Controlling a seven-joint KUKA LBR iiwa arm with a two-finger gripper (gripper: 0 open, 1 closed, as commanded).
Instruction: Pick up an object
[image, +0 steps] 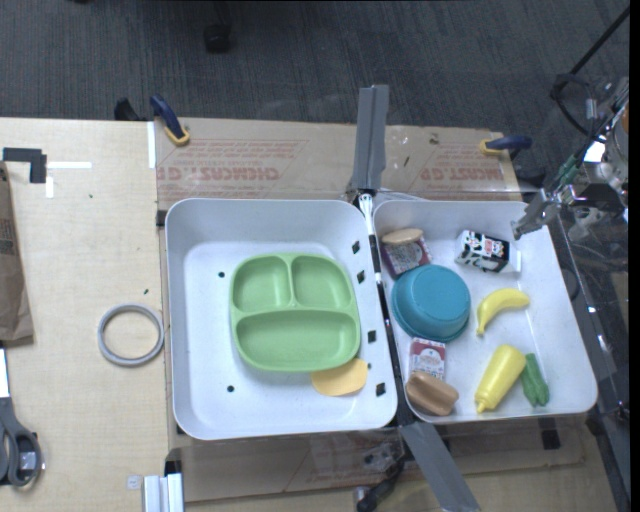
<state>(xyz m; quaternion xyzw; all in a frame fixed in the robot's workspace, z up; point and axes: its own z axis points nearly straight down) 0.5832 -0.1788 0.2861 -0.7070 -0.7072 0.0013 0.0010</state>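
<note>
With the gripper (530, 222) hovering at the right bin's (570, 400) far right rim, finger spread impossible to tell, the black-and-white carton (485, 251) just left of the fingers looks the easiest pick: descend squarely, clear of the banana (499, 306).

Two white bins (190, 330) are seen on a pale wood-toned counter (70, 250). A light green divided plate (295, 312) is shown beside a yellow-orange chip (340, 379). A teal-blue bowl (432, 301), a yellow banana (499, 304), a yellow bottle (498, 377), a green pod (535, 380) and a black-and-white patterned toy (484, 250) are picked out.
</note>
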